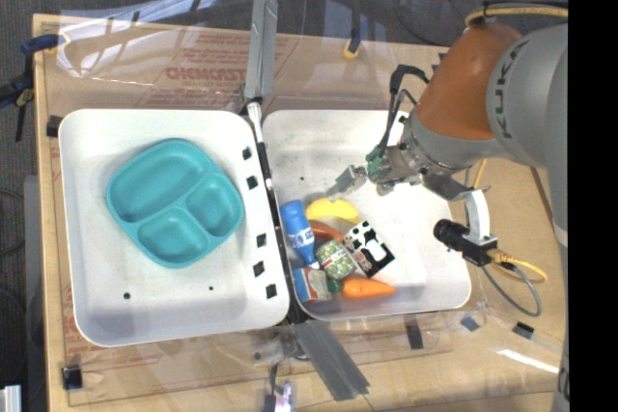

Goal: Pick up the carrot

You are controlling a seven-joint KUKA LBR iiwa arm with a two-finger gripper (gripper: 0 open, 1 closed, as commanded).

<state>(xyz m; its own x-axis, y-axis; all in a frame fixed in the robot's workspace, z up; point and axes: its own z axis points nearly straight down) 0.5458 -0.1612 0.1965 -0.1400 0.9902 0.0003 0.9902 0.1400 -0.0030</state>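
Pincer [359, 175] state cannot be told; it is held above the right bin [439, 289], beyond the carrot [368, 288], which is not yet reached.

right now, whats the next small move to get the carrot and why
Probably shift the gripper toward the near wall of the right bin and lower it over the carrot. The gripper hangs over the bin's bare middle, apart from the pile, while the carrot lies at the pile's near edge by that wall, beside a green packet.
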